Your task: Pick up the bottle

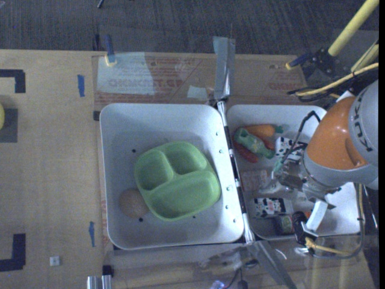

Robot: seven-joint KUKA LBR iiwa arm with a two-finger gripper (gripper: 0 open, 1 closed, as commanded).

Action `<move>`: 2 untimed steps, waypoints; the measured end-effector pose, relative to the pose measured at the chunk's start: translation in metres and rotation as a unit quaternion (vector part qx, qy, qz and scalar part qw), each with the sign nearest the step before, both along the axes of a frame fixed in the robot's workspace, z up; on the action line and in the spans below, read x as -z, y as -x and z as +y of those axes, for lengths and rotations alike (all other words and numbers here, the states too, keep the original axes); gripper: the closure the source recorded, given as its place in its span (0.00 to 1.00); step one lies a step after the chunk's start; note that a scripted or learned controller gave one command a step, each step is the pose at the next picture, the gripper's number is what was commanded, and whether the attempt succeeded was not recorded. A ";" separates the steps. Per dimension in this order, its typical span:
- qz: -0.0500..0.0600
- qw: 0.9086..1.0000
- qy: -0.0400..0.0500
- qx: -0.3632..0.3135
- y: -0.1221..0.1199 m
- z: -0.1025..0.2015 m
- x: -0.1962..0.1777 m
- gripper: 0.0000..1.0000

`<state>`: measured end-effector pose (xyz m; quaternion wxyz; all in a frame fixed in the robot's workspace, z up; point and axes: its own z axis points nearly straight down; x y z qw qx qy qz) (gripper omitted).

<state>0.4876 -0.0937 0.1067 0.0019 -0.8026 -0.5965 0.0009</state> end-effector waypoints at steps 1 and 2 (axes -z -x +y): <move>-0.008 0.999 0.003 0.035 -0.080 -0.047 0.016 0.00; -0.002 0.995 0.000 -0.098 -0.061 -0.102 0.016 0.00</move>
